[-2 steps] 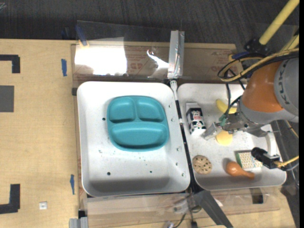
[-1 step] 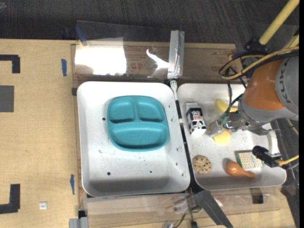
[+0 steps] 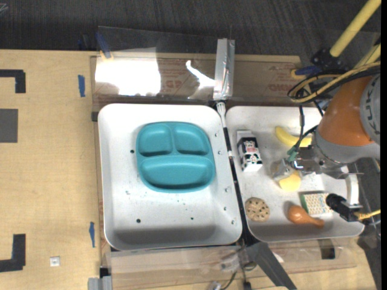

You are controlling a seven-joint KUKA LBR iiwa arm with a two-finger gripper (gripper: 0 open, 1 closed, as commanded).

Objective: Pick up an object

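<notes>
Two white bins stood side by side: the left bin (image 3: 115, 222) held a teal divided plate (image 3: 175, 156); the right bin (image 3: 266, 110) held a small carton (image 3: 249, 153), a cookie (image 3: 257, 209), a banana (image 3: 287, 137), a yellow piece (image 3: 291, 182), a speckled card (image 3: 314, 203) and an orange item (image 3: 300, 215). The gripper (image 3: 294, 165) hung between banana and yellow piece; jaw state could not be determined.

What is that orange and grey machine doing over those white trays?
A robot arm reaches into the right bin, trying to pick something up. Its pincer is low among toy food: a banana, a yellow piece and a cookie. The left bin has a teal divided plate.
</notes>
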